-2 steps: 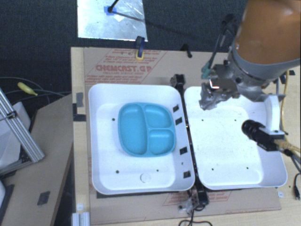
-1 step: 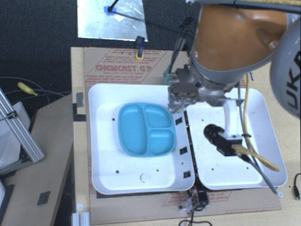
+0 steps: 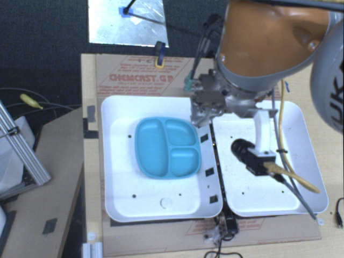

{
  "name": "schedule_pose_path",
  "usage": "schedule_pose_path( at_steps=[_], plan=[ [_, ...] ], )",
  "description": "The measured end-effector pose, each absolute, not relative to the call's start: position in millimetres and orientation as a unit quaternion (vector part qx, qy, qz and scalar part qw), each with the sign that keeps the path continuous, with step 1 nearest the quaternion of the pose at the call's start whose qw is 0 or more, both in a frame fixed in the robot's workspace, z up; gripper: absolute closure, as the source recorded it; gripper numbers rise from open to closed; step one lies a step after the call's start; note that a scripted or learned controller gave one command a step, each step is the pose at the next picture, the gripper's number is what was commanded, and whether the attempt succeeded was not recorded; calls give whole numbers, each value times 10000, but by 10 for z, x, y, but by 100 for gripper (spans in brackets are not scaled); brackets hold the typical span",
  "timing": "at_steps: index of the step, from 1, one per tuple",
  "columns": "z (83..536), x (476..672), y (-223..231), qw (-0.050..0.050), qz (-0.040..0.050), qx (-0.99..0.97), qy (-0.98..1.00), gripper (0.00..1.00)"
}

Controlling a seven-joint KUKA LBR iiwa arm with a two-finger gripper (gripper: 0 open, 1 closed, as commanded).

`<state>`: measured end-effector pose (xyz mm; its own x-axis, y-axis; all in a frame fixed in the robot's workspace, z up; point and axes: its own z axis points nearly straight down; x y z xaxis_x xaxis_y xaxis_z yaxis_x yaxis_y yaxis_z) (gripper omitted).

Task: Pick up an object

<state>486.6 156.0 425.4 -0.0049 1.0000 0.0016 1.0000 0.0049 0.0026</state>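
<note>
A light blue divided plate (image 3: 166, 147) with three compartments lies flat in the left white bin (image 3: 118, 198), a little right of the bin's middle. My gripper (image 3: 202, 113) hangs at the far end of the wall between the two bins, just above the plate's far right corner. The arm's large orange and grey body covers most of it from above. I see nothing held in it.
The right white bin (image 3: 301, 138) lies under the arm. A small clear round mark (image 3: 166, 202) sits near the left bin's front wall. Both bins rest on a cardboard sheet (image 3: 134, 77). A shiny foil sheet (image 3: 129, 15) lies beyond it.
</note>
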Motion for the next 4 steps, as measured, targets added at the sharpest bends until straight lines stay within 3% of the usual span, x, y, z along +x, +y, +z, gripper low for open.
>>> schedule_pose_path(
  at_steps=[1, 2, 3, 4],
  plan=[
    [4878, 4870, 1224, 24, 40, 7078, 7064, 100],
    [4468, 4867, 1259, -2, -2, 7070, 7073, 100],
    [4727, 4869, 831, 18, 20, 7083, 7059, 100],
    [3243, 4849, 1179, -38, -56, 7058, 7084, 100]
  ],
)
